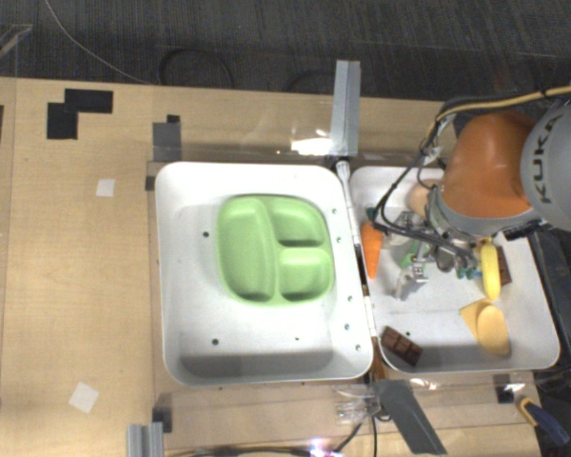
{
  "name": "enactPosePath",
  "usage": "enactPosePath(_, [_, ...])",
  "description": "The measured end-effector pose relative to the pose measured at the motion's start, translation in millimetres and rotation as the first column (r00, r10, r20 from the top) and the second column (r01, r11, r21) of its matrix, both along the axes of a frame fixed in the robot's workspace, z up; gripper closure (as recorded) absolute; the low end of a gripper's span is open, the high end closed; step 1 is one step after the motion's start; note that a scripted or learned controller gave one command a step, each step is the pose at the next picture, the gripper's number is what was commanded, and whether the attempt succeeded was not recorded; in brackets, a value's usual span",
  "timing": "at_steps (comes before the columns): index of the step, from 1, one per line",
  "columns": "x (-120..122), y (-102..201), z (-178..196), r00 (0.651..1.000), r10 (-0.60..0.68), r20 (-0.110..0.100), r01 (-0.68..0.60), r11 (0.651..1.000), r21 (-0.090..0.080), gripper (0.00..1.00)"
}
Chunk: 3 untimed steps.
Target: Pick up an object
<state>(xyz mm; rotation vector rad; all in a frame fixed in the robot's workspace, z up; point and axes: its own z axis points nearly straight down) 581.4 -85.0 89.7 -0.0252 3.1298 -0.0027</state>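
Arm: the grey arm with the orange band (485, 165) reaches in from the right and hangs over the right bin (542, 346)
Gripper: the gripper (414, 279) points down near the middle of the right bin, low over its floor; I cannot tell from this slanted view whether it is spread or pressed together, and I see nothing pinched in it
Things to pick: in the right bin lie a carrot (371, 248) along the left wall, a brown chocolate piece (400, 347) at the front left corner, a banana (490, 270) to the right of the gripper, and a yellow wedge (488, 327) near the front right; a pale round thing (418, 199) at the back is partly hidden by cables
Left bin: the left bin (186, 346) holds a green divided tray (271, 248), well apart from the gripper
Step in hand: in my judgement the arm is coming down to try a grasp on the bin floor
Nearest target: the gripper seems to stand on bare white floor between the carrot and the banana, touching neither
How to do it well: I would first centre the gripper over one thing, best the carrot or the banana, and turn the wrist so it closes across the narrow side
Risk: the carrot lies just beside the wall, so one side may hit the rim; the banana has more free room around it
Check: lift only a little and look if the thing really comes up
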Motion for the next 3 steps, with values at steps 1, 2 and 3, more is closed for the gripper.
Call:
enactPosePath(1, [-4.5, -6.2, 0.0, 1.000, -0.001, 0.004, 0.001, 1.000, 0.002, 0.00])
enactPosePath(2, [-0.3, -5.3, 0.0, 1.000, 0.024, 0.000, -0.024, 1.000, 0.000, 0.00])
enactPosePath(3, [4.4, -5.4, 0.0, 0.997, 0.072, -0.001, -0.072, 0.997, 0.000, 0.00])
